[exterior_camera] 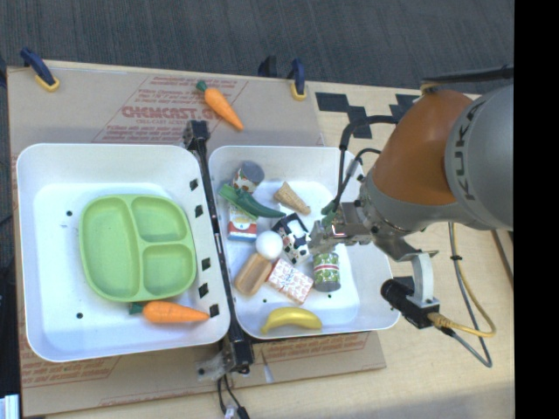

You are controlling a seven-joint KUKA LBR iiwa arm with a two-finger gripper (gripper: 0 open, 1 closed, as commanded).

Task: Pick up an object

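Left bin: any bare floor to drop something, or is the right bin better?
Left bin is better: bare floor runs along its far wall above the green plate, down its left side, and in the near-left corner beside the carrot. The right bin is crowded through the middle; bare only near the banana and the far-right corner.

Bench (105, 103) with two bins (35, 234), perhaps a carrot (222, 106).

Robot lab: clamped bench (349, 103), bins (35, 199).
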